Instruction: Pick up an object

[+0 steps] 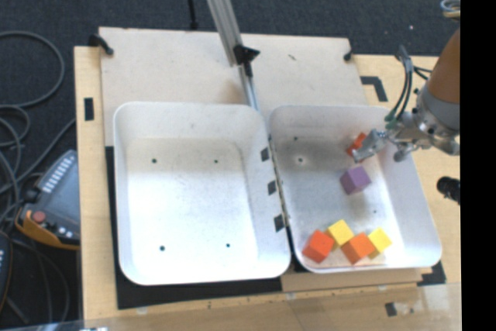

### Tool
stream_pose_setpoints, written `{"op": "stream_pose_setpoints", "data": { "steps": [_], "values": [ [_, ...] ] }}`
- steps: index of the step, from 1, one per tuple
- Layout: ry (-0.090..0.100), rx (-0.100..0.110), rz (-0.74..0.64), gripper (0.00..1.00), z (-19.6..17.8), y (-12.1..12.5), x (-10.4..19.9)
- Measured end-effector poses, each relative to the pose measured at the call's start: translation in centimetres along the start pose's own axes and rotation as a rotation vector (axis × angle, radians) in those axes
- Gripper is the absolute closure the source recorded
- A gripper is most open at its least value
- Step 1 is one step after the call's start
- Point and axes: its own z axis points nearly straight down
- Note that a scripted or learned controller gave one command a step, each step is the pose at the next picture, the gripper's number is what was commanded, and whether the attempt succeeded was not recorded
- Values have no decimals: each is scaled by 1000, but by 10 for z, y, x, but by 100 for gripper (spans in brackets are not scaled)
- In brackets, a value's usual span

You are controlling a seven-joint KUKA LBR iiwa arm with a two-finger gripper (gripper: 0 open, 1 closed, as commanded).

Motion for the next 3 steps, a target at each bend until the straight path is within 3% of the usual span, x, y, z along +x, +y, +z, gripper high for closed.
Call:
{"op": "stream_pose_setpoints", "data": {
  "steps": [1, 2, 3],
  "values": [
    [-3, -1, 1, 0, 119, 11, 1],
    [-1, -2, -1, 0, 116, 22, -2],
    [-2, -4, -1, 100, 105, 22, -3]
  ]
}}
